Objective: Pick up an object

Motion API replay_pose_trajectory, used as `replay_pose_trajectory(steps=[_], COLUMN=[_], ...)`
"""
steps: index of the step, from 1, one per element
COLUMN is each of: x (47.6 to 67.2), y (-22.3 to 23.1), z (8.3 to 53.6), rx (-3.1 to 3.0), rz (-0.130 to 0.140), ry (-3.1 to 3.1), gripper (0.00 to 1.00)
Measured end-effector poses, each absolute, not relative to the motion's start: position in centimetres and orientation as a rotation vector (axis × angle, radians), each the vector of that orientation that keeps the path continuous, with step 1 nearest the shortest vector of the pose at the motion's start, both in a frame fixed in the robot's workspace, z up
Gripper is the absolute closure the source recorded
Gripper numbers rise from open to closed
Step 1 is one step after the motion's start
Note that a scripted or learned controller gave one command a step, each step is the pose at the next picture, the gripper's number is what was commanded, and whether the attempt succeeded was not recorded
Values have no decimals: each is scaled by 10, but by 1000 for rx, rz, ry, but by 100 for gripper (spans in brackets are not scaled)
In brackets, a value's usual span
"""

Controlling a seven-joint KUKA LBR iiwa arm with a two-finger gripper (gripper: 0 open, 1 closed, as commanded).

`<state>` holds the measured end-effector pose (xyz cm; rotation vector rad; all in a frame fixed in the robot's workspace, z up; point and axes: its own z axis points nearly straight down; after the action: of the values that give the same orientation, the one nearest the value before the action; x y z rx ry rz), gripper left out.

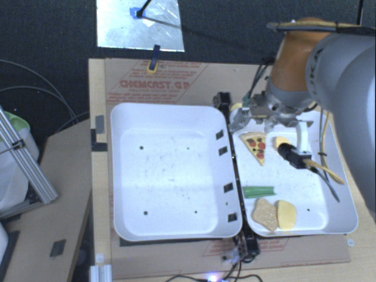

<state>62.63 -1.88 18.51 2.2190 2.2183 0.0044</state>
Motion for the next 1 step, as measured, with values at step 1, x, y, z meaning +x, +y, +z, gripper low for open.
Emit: replay_pose_trajectory(steps=[1], x=[607], y=[-89], z=[94], rx=[2227], rz=[-5], ry=[2218], gripper=[0])
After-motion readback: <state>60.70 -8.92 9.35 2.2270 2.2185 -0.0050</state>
